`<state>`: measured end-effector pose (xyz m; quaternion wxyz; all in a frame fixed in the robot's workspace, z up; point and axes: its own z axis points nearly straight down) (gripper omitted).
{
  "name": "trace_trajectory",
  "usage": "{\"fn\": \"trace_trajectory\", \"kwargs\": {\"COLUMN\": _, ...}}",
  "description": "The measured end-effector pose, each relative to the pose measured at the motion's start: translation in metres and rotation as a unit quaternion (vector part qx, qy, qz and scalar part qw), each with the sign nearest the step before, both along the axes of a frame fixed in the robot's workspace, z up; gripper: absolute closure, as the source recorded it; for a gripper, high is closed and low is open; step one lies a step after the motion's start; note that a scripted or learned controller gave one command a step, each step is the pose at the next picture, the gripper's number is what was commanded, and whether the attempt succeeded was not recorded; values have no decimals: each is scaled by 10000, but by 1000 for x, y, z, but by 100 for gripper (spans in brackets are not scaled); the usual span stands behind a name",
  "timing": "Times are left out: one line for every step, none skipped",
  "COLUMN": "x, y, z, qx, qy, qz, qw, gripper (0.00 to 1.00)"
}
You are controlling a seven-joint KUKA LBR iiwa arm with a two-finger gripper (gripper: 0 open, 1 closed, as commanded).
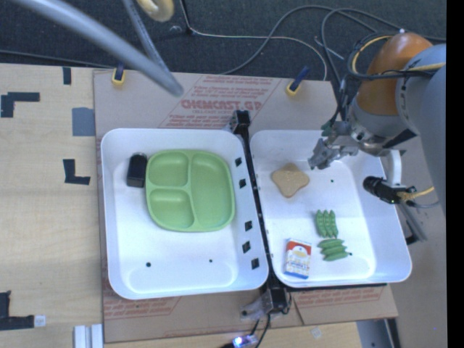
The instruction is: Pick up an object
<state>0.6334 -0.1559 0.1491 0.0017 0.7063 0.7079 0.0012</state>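
Gripper (320, 159) hangs over right bin (377, 270), near its back, just right of the tan biscuit (289, 180); nothing seen betw fingers, and can't tell if they're spread or closed, too small/blurred. Likely target = biscuit: flat, low, so tips could skid off top or shove it toward the divider (250, 194) w/o gripping. Approach looks offset to its right, so a straight drop prob. hits bare floor. Pea pods (328, 234) and small carton (297, 258) lie nearer front, well apart. Left bin (116, 216) has green tray (191, 191) + black block (136, 170), not in play
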Motion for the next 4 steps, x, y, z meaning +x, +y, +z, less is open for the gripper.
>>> {"fn": "trace_trajectory", "kwargs": {"x": -7, "y": -5, "z": 57, "qx": -3, "qy": -3, "qz": -9, "qw": 10000, "gripper": 100}}
{"fn": "trace_trajectory", "kwargs": {"x": -6, "y": -5, "z": 103, "qx": -1, "qy": 1, "qz": -2, "qw": 10000, "gripper": 100}}
{"fn": "trace_trajectory", "kwargs": {"x": -30, "y": 42, "z": 88, "qx": 9, "qy": 38, "qz": 8, "qw": 10000, "gripper": 100}}
{"fn": "trace_trajectory", "kwargs": {"x": -55, "y": 97, "z": 77, "qx": 10, "qy": 38, "qz": 16, "qw": 10000, "gripper": 100}}
